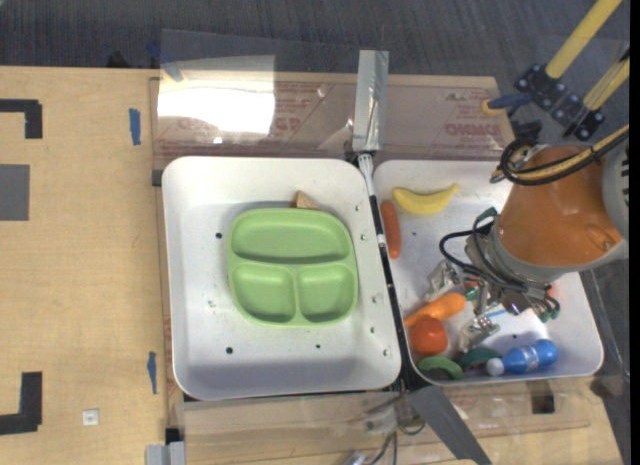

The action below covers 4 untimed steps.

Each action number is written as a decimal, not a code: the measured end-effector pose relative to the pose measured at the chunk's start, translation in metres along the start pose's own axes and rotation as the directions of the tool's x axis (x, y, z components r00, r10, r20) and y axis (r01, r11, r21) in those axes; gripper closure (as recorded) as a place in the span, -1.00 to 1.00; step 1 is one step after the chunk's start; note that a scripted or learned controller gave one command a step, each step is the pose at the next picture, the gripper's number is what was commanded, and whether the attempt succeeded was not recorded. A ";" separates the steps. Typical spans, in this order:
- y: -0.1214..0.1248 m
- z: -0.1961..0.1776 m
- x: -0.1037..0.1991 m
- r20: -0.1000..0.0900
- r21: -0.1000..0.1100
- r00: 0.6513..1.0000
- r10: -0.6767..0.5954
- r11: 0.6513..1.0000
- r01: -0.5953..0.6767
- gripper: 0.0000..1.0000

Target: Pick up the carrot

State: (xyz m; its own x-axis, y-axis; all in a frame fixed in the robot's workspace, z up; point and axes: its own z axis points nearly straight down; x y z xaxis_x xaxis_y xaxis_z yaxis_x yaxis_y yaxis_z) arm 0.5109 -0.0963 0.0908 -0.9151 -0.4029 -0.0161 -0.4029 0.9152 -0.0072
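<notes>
Carrot (389,229) lies against the left wall of the right bin (590,348), untouched.

My gripper (478,305) hangs low in that bin's near half, well apart from the carrot, over an orange piece (441,306), a red tomato (429,336) and a blue bottle (524,357); I cannot tell how my jaws stand. A banana (424,199) sits at the far side, a green plate (294,265) in the left bin (190,283).

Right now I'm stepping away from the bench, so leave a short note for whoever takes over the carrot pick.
Gripper: low in the right bin, over the cluttered toys; I cannot tell its state.
Carrot: lying along the right bin's left wall, below the banana, apart from the gripper.
Left bin: holds the green divided plate.
Done: nothing visibly picked.
Left: move to the carrot, grasp it, lift.
</notes>
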 end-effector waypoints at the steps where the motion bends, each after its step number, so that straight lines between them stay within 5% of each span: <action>1: 0.007 -0.002 0.013 0.012 0.006 0.999 0.048 0.999 -0.048 -1.00; 4: 0.009 -0.001 0.011 0.009 0.005 0.999 0.038 0.999 -0.038 -1.00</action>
State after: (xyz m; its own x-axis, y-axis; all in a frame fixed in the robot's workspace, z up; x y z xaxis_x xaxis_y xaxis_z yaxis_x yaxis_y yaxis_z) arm 0.4971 -0.0926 0.0919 -0.9295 -0.3680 -0.0257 -0.3679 0.9298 -0.0111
